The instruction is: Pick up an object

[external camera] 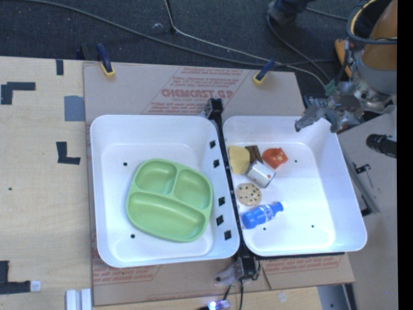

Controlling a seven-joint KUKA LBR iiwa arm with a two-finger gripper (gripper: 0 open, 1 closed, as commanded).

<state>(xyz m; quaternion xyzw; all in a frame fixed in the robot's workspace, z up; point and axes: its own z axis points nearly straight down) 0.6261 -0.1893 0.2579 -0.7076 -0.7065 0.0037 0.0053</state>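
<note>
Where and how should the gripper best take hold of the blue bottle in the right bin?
Probably from above, across the middle of the blue bottle, fingers straddling its narrow width. It lies on its side, angled, with free floor on its near side; the cookie sits close behind.

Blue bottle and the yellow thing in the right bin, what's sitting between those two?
In the camera view, the round speckled cookie lies between the blue bottle and the yellow piece. The small silver can sits just right of that line.

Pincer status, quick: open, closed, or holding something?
Pincer: cannot be told from the camera view. It sits above the far right corner of the right bin, with nothing seen between its tips.
</note>
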